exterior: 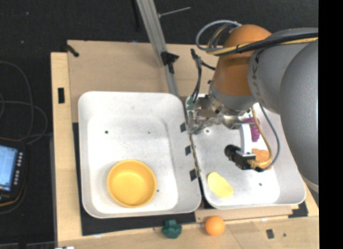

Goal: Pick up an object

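Gripper (pixel 199 118), its opening impossible to tell, hangs at the right bin's (pixel 278 189) left wall; better to centre over that bin's pale yellow lump (pixel 220 184) first.

1. Yellow bowl (pixel 131 182): round, upright, mouth up. Lies in the front part of the left bin (pixel 96 130), close to its front wall.
2. Pale yellow piece (pixel 220 184): flat, rounded. Lies near the front left corner of the right bin (pixel 270 191).
3. Magenta item (pixel 255 131): small, partly hidden. In the right bin, farther back.
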